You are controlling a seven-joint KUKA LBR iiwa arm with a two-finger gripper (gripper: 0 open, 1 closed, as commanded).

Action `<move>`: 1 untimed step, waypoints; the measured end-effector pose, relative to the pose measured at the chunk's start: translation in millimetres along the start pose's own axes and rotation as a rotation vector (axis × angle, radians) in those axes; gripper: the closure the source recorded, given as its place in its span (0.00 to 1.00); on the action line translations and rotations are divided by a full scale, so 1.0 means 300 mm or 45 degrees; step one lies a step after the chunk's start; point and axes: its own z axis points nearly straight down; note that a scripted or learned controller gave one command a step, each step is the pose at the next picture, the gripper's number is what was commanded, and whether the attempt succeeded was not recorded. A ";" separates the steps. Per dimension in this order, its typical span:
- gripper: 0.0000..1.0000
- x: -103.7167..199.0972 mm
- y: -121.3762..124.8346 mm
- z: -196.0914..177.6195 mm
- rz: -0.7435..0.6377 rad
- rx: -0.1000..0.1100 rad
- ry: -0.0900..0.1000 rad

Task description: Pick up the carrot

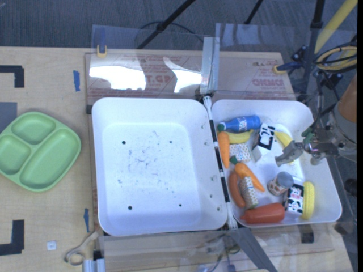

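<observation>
Wooden and pale, the counter (51, 67) carries two shallow white bins side by side, with a green divided plate (38, 151) lying well off to the left of them. Clear plastic sheeting stands behind the bins, and dark carpet and tripod legs fill the background. The left bin (108, 118) has only faint marks on its floor.

The right bin (326, 208) is crowded. A carrot (224, 148) lies along its left wall, lengthwise, just below a blue bottle (240, 123) and touching a yellow banana-like piece (238, 137). A second orange carrot-shaped piece (250, 176) lies slanted near the bin's middle, beside a brown sausage-like item (236, 189). A red item (264, 213) rests along the near wall, and a yellow object with a black-and-white label (300, 199) sits at the near right.

The gripper (289, 154) reaches in from the right over the middle of the right bin, its fingers slightly parted with nothing seen between them. It hangs well apart from the carrot by the left wall, with the small packets between the two.
</observation>
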 end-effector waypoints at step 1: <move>0.00 0.087 0.033 0.387 0.287 -0.028 -0.003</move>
